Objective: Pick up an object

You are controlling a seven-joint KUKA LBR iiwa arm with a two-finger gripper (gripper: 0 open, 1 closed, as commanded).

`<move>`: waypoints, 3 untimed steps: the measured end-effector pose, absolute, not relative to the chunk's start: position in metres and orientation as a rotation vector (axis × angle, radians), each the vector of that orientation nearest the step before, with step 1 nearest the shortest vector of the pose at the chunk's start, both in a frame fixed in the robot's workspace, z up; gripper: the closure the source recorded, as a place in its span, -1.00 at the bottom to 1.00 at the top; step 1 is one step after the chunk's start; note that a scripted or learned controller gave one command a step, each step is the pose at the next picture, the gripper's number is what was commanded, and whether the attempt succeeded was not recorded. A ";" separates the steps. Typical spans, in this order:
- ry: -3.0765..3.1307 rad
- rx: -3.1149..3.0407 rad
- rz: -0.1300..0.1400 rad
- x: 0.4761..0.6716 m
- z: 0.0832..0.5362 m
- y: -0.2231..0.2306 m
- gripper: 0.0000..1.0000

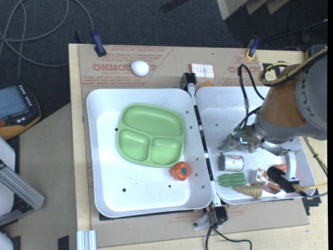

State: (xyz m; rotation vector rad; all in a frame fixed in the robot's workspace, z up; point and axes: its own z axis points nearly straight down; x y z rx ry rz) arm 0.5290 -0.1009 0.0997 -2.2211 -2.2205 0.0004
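In the right bin (223, 105) my gripper (230, 142) hangs low on the bin's left side, just above a small white cylinder with a dark end (231, 163). A green bumpy piece (231, 179) lies in front of the cylinder. Beside it at the bin's front edge rests a tan cone (248, 190), with a small brown and white item (262, 178) to the right of the green piece. Nothing shows in the gripper's grasp. The grey and orange arm reaches in from the right above the bin's right half.
The left bin (104, 155) holds a green divided plate (152, 134) and an orange-red round toy (180, 171) in front of it. Behind the bins, on the cardboard, lie a white egg-like ball (139, 67) and a pink checkered block (202, 71).
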 end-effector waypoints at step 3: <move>-2.224 -2.220 -0.002 0.592 0.113 -0.170 -1.00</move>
